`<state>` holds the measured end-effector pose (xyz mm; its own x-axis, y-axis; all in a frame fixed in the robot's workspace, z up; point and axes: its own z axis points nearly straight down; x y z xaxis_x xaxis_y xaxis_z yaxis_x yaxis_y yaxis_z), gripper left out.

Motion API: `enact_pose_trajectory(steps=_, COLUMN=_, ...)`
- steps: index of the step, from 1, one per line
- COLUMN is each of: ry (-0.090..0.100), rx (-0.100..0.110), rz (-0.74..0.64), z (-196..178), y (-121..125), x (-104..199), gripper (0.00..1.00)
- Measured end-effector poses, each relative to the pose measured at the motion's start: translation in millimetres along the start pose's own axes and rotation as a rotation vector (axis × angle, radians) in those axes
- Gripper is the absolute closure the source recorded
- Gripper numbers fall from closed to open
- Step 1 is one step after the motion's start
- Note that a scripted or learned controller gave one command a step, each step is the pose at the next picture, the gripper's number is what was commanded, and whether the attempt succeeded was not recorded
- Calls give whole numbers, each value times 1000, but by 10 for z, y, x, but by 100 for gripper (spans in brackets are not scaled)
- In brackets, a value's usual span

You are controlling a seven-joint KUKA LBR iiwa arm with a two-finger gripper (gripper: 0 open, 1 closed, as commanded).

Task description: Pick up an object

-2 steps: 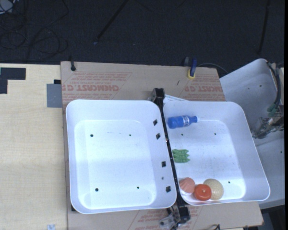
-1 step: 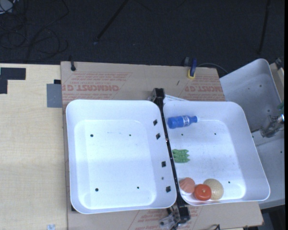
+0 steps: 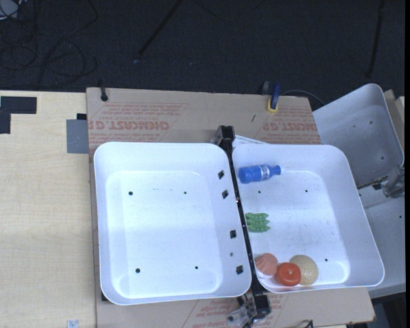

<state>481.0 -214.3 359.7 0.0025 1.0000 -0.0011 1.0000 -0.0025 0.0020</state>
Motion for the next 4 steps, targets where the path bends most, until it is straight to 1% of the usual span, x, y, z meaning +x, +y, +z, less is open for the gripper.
enact_pose_trajectory(steps=1, ry=3, rx=8, rz=-2, z=486, y=-57, x=13, gripper=100)
enact_pose_trajectory(steps=2, ry=0, rx=1, rz=-4, z=114, y=-51, x=4, gripper=100)
enact_pose_trajectory(steps=3, ry=1, rx=4, rz=-2, z=154, y=-51, x=7, gripper=100)
enact_pose_trajectory(steps=4, ry=0, rx=1, rz=-4, z=-110, y=-51, x=2, gripper=100)
